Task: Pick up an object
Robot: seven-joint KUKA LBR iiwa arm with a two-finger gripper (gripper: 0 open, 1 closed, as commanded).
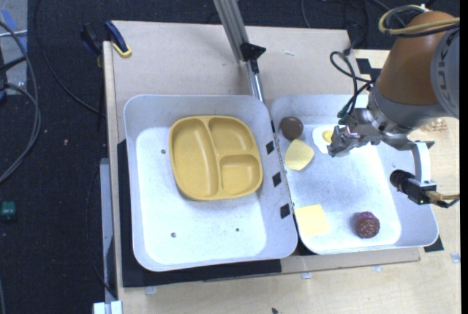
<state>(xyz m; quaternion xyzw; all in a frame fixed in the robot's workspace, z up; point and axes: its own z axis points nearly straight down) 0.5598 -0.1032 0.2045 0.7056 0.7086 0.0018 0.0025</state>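
Note:
The right bin (344, 181) holds a brown round piece (291, 127), a pale yellow wedge (299, 155), a white piece with a yellow centre like a fried egg (323, 135), a yellow square slice (311, 219) and a dark red ball (366, 225). My gripper (341, 143) hangs over the bin's upper middle, just right of the egg piece and partly over it. The arm's orange band and grey wrist rise behind it to the right.
The left bin (146, 217) carries a yellow three-compartment plate (216, 157). A metal pole (227, 1) slants down to the gap between the bins. A black fitting (409, 187) juts from the arm over the right bin's edge. Cables lie on the dark floor.

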